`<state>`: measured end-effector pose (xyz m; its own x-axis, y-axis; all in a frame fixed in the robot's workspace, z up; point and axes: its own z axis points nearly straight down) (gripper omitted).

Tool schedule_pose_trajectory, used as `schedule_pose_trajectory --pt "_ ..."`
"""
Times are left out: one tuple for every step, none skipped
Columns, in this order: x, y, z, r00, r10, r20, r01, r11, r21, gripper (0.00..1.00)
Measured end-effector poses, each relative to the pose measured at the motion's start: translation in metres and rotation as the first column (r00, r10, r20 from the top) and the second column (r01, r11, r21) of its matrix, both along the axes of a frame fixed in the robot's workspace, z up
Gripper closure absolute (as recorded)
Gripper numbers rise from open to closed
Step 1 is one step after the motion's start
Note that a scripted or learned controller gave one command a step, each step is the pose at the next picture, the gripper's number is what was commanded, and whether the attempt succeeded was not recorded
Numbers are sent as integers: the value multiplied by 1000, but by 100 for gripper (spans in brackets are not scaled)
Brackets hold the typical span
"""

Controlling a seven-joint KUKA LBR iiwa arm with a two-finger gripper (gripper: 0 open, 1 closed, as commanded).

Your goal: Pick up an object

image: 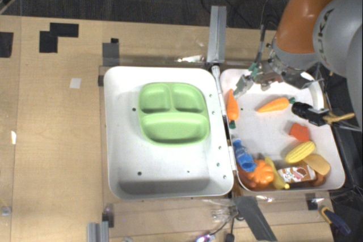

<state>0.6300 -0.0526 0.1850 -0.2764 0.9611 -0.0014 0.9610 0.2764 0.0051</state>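
Grey fingers (253, 77) hang spread at the right bin's (339, 162) twelve o'clock edge, gripping nothing; their tips are hard to read. An orange carrot (273, 104) lies just beside them at four o'clock, green stub pointing to three o'clock. Toys crowd the six o'clock corner, overlapping.

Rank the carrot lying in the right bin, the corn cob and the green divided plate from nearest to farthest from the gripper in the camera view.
From the gripper, at the right bin's far side:
1. Carrot, just below and right of it.
2. Corn cob, nearer the bin's front right.
3. Green divided plate, over in the left bin.
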Motion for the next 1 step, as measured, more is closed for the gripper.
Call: schedule_pose_trajectory --pt "27 -13 35 1000 23 0 -23 1000 0 0"
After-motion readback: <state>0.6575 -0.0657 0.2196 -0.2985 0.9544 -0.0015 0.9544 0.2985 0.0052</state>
